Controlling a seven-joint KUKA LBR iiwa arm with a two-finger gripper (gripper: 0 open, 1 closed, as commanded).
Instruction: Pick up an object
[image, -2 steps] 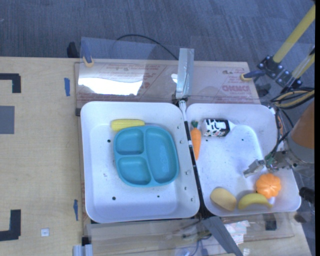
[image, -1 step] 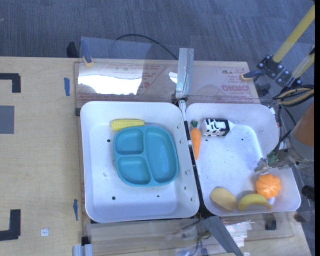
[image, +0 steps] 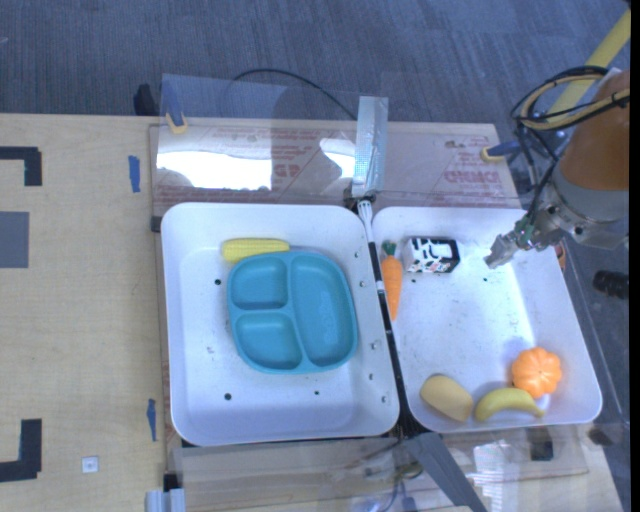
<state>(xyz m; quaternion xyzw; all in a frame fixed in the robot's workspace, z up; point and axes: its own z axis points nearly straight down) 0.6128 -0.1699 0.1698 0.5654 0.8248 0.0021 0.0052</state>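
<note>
camera view: gripper (image: 503, 250) hovers over right bin (image: 470, 330) (finger spacing can't be told); best descend squarely over the black-and-white toy (image: 432, 255).

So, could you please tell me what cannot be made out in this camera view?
- Gripper: too small and blurred to tell whether its fingers are open or shut.
- Arm: cut off by the right edge.
- Black-and-white object: too small to identify.
- Carrot: lies against the bin divider, its left side partly hidden.
</note>
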